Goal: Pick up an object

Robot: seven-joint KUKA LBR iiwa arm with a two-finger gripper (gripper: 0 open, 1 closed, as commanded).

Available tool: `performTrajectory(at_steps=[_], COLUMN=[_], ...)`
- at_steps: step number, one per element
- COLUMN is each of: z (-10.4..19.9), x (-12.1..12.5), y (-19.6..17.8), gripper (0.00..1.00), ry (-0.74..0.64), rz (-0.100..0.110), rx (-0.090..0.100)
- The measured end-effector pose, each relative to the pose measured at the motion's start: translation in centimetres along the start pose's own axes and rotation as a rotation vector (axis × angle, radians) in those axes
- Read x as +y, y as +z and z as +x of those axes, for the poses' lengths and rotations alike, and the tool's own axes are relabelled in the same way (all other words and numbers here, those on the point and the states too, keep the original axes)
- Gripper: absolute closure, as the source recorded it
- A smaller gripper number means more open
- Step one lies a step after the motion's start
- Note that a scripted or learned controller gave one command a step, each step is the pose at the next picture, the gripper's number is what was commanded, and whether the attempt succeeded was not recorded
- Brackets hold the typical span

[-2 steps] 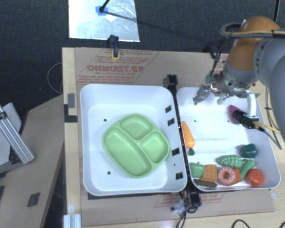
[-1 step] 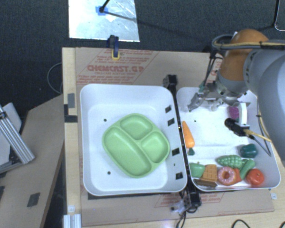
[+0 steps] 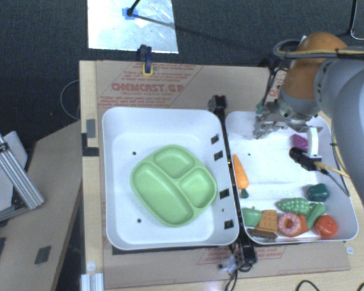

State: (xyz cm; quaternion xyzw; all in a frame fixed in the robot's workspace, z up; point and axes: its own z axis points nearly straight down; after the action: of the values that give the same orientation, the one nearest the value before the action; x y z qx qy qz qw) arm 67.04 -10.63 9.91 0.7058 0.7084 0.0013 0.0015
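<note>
Toy food [image 3: 289, 218] nearest us along the right bin's [image 3: 349, 232] front wall, orange carrot [image 3: 240, 173] by the divider, our gripper [image 3: 268, 126] low over that bin's bare far end, grip state beyond our telling, green divided plate [image 3: 173, 185] in the left bin [image 3: 118, 126].

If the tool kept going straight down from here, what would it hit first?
Most likely the bare white floor of the right bin. The tool points down near the bin's far end, with no toy visibly beneath it, though depth is uncertain.

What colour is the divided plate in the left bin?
Pale green. The divided plate shows plainly in the camera view, lying flat in the left bin, three compartments facing up.
</note>
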Motion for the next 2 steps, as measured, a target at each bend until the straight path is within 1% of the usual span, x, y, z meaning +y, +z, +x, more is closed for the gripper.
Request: performTrajectory(at_steps=[1,2], z=[-0.7,-0.2], x=[-0.4,-1.1], y=[-5.9,-11.5], gripper=[1.00,1.00], ry=[0.004,-0.001], rz=[-0.002,-0.002], rx=[0.000,0.000])
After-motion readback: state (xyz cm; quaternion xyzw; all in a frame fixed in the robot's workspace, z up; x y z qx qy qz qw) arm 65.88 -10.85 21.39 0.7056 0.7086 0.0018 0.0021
